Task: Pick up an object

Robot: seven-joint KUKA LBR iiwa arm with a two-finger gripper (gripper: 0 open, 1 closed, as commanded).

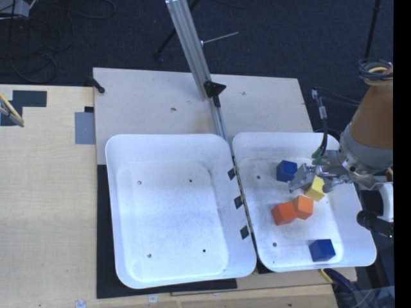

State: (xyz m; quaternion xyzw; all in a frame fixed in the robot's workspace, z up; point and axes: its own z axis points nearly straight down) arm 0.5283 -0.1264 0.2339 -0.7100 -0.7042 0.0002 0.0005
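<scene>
My arm (372,124) comes in from the right over the right bin (257,153), and my tool (313,179) sits low in there, right at the yellow cube (316,188); honestly can't tell if the tool is apart or together, it's a blur of metal at this angle, and I can't tell if the cube is actually gripped or just touched; a blue cube (286,170) sits just left of the tool; an orange cube (304,206) is right below the yellow one, touching a red-orange cube (283,213) on its left; a second blue cube (322,249) is off by the bin's near edge; the left bin (128,153) sits beside it on the surface (148,101)
</scene>
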